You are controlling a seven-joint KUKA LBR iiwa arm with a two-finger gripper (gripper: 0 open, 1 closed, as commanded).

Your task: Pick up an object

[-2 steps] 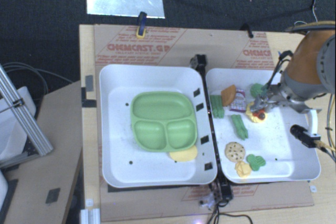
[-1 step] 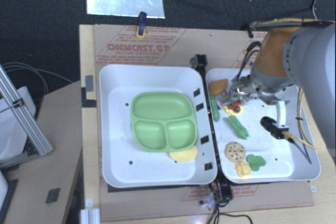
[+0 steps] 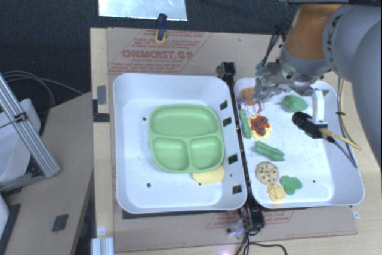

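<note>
My gripper (image 3: 261, 91) hangs over the far left corner of the right bin (image 3: 340, 182). Just below it lies a small orange and white piece (image 3: 249, 109). A red and yellow pizza slice (image 3: 259, 125) sits a little nearer, with a thin green strip (image 3: 245, 122) beside the bin's left wall. Right of the gripper rests a green leafy piece (image 3: 295, 103). Further forward lie a green pickle (image 3: 270, 151), a cookie (image 3: 267, 172), a small yellow piece (image 3: 276, 192) and a green floret (image 3: 291, 184). Nothing shows in the gripper's hold.
The left bin (image 3: 128, 188) holds a green divided tray (image 3: 185, 137) with a pale yellow piece (image 3: 209, 175) at its front edge. A raised divider (image 3: 236, 128) separates the bins. The arm (image 3: 334, 27) looms over the right bin's far right side.
</note>
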